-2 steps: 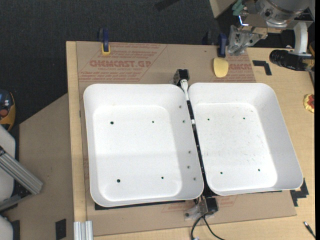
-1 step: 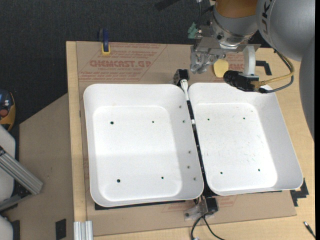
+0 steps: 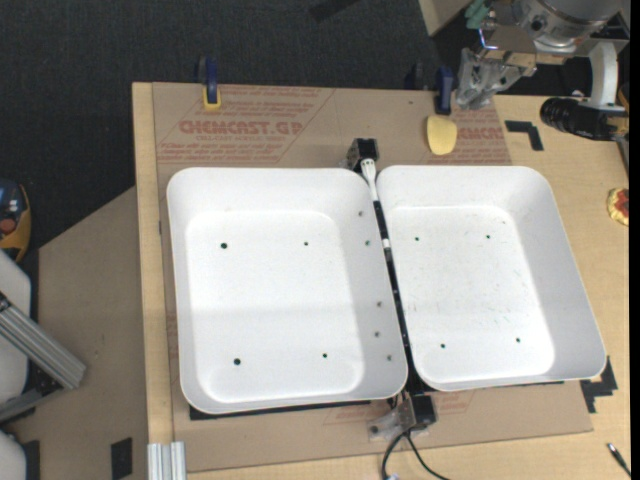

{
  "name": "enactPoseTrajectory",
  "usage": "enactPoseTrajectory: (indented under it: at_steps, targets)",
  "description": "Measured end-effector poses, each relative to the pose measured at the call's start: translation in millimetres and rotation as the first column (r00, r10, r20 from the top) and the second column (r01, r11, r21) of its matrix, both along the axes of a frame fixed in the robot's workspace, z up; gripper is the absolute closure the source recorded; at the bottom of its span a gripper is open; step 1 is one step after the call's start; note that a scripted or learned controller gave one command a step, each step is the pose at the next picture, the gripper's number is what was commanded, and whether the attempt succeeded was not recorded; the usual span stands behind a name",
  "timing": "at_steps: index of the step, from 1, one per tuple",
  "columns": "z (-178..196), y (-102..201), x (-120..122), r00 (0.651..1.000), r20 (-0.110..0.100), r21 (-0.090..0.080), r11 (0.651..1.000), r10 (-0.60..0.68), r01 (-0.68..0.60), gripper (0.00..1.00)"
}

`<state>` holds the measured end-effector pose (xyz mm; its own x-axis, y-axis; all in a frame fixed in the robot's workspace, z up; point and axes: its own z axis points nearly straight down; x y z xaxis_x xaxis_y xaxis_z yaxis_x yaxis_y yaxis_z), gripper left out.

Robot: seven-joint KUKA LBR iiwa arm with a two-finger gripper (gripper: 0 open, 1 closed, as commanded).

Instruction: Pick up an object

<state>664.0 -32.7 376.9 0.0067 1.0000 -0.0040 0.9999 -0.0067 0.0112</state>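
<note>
Nearest us, at the bottom edge, we see a black cable (image 3: 402, 458) running off a small clamp fitting (image 3: 412, 413) at the seam between the bins, its end cut off by the frame. Moving from the left, a blue-and-yellow clamp (image 3: 210, 81) grips the far edge of the cardboard-covered bench (image 3: 270, 118), whose red print is too faint for us to read fully. Next comes the left bin (image 3: 275, 283), then the right bin (image 3: 480, 273), touching it along a black strip. Beyond the right bin's far rim, on the cardboard, lies a small pale yellow object (image 3: 441, 134), soft-edged and too blurred for us to name more closely. Just above it hangs the gripper (image 3: 473, 96), apart from the object as far as we can judge. Its jaws merge with a blue clamp behind them, so we cannot tell whether they are wide or narrow. The arm (image 3: 565, 3) is cut off at the top right.
</note>
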Motion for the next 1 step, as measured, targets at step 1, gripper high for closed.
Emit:
enactPoseTrajectory:
  at_steps: [1]
  targets:
    - [-90.8, 31.4, 1.2, 1.000, -0.022, 0.006, 1.000, 0.009, -0.009, 1.00]
